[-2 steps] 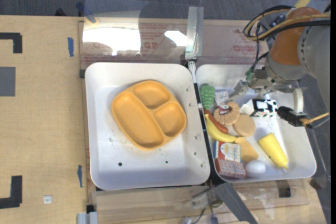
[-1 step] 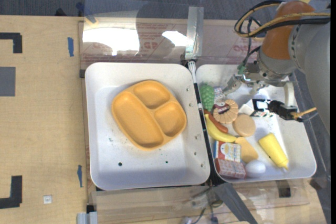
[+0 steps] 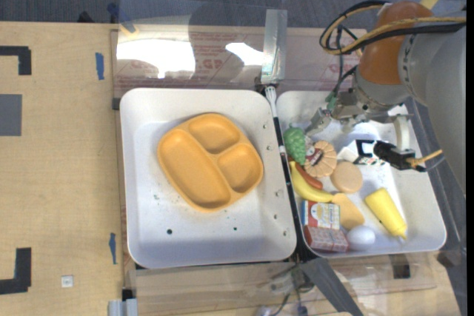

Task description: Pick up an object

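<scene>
Gripper (image 3: 335, 113), state not discernible, hangs over the right bin's (image 3: 429, 212) far-left corner, above crowded toy food (image 3: 326, 159); orange tray (image 3: 211, 160) sits centred in left bin (image 3: 141, 159).

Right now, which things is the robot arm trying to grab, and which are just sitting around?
For the job:
gripper
banana
yellow bottle
white egg
small carton
green toy
right bin

Just lying about:
orange divided plate
left bin
</scene>
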Action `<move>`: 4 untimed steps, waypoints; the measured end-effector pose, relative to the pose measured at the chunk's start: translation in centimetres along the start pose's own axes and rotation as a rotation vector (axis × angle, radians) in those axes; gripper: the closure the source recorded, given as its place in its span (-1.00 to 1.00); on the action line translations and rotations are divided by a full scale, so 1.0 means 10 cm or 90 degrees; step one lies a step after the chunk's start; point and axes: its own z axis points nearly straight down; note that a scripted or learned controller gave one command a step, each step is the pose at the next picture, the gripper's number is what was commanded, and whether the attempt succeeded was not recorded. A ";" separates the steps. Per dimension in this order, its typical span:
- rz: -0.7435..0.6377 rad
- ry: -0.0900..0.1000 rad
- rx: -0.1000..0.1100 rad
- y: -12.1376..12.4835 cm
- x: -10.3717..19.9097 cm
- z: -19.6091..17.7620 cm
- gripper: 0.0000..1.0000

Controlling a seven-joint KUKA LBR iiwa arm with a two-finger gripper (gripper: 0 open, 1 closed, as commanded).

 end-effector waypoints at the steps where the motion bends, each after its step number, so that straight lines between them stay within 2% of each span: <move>1: -0.047 -0.001 0.001 -0.23 -0.53 0.00 -1.00; 2: -0.089 0.007 -0.003 -0.49 -0.84 -0.01 -1.00; 3: 0.002 0.001 -0.002 -0.70 -0.12 -0.01 -1.00; 4: -0.039 0.000 -0.002 -1.49 -0.07 -0.02 -1.00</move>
